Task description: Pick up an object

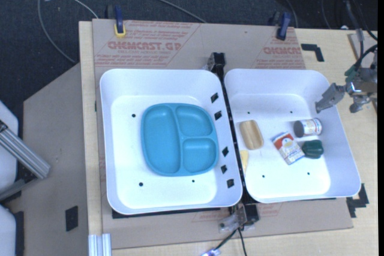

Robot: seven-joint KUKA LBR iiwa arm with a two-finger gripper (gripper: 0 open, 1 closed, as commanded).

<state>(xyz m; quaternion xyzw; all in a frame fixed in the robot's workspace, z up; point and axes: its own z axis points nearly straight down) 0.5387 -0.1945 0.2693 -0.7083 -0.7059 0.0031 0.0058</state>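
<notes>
The right bin (336, 186) holds a tan bread-like piece (251, 134), a small can lying on its side (308, 127), a red and white packet (287, 148) and a dark green object (312, 148). A yellow item (244, 159) lies against the bin's left wall. My gripper (343, 100) hangs over the bin's right rim, up and to the right of the can. It is open, its two grey fingers (327, 98) spread apart with nothing between them.
The left bin (120, 189) holds a blue divided plate (179, 138). A black divider with clips (221, 123) runs between the bins. Clamps (119, 21) hold the cardboard at the bench's back edge, and cables lie on the floor beyond.
</notes>
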